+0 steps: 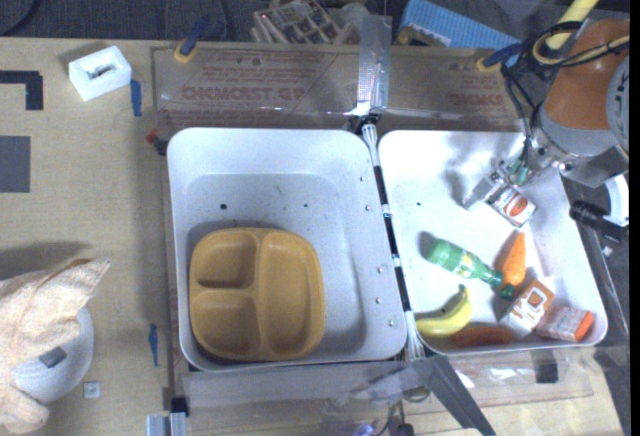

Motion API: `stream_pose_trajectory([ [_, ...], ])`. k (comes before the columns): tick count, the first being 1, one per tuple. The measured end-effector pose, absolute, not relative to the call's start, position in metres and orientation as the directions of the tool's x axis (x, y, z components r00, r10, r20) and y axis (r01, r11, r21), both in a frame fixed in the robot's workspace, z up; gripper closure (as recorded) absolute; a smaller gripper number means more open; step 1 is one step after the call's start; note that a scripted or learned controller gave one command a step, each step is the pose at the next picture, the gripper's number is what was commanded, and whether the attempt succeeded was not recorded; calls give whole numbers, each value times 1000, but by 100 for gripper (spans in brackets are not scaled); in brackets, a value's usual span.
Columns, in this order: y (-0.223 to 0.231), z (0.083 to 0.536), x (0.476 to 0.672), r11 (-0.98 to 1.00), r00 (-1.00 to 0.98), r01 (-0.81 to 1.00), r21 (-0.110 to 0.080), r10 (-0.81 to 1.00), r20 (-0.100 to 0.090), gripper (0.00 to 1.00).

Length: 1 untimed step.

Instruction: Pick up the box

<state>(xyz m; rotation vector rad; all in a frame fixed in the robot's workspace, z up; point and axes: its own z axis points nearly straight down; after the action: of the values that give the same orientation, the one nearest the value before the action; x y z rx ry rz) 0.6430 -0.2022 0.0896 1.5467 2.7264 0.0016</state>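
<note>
one box [515, 208] sits touching the hand [497, 182].

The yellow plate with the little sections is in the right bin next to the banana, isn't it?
Not quite. The camera view shows the yellow plate in the left bin. The banana lies in the right bin, so a wall separates them.

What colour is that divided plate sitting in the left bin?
Mustard yellow all over: the divided plate in the left bin, seen plainly in the camera view.
</note>
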Motion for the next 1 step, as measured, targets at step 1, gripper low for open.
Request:
stream_pose_trajectory([
  [1,-203,101,645,513,-513,858,8,858,-11,100],
])
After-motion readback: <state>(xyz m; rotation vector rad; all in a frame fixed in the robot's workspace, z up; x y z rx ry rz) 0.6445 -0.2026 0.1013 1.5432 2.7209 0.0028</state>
